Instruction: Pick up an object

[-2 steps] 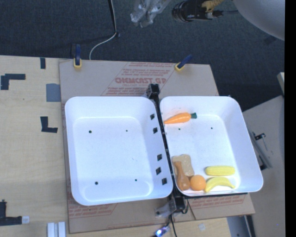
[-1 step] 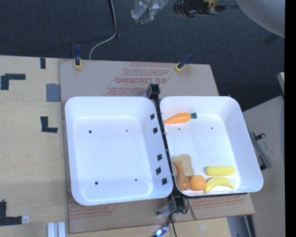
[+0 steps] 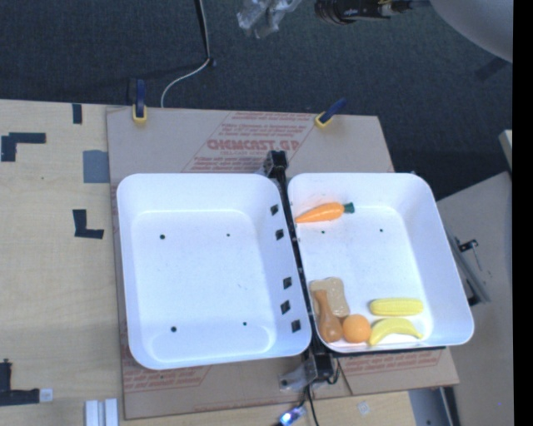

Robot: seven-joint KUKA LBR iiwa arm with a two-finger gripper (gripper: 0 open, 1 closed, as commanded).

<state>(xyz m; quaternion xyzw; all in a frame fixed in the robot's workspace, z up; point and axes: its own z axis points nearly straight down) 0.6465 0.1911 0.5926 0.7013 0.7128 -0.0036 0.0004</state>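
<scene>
The right bin (image 3: 416, 250) holds several toy foods. An orange carrot (image 3: 320, 213) with a green tip lies near its far left corner. At the near edge sit a tan bread-like piece (image 3: 327, 294), a small orange ball (image 3: 356, 329), a yellow banana (image 3: 395, 332) and a yellow corn-like piece (image 3: 396, 307). My gripper (image 3: 260, 17) is high at the top of the view, well beyond the bins over the dark floor. It is blurred, and nothing is visibly held in it.
The left bin (image 3: 200, 274) lies beside the right one, with black clips (image 3: 287, 287) along the shared rim. Both bins rest on a cardboard sheet (image 3: 250, 141) held by two clamps. A white cable (image 3: 187, 75) runs across the floor behind.
</scene>
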